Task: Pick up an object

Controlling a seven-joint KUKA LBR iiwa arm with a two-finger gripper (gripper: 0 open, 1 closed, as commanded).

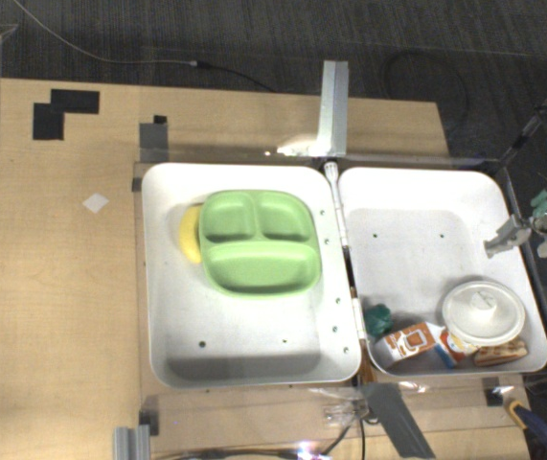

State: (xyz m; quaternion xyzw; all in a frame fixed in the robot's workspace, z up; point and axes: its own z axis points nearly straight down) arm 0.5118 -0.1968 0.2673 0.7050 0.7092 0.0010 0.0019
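Note:
A green divided plate [258,241] lies in the upper middle of the left bin [244,353]. A yellow object [189,234] pokes out from under the plate's left edge. In the right bin [417,228], a round white lidded cup [484,311] stands near the front right corner. Beside it on the left lies a small orange and white carton [411,340], and a dark teal object [378,318] sits against the divider. A brown flat piece [501,355] lies just in front of the cup.
A grey metal post [334,105] stands at the back where the two bins meet. A grey bracket with cables [527,230] sits at the right bin's right rim. Wooden bench top [53,286] stretches to the left of the bins.

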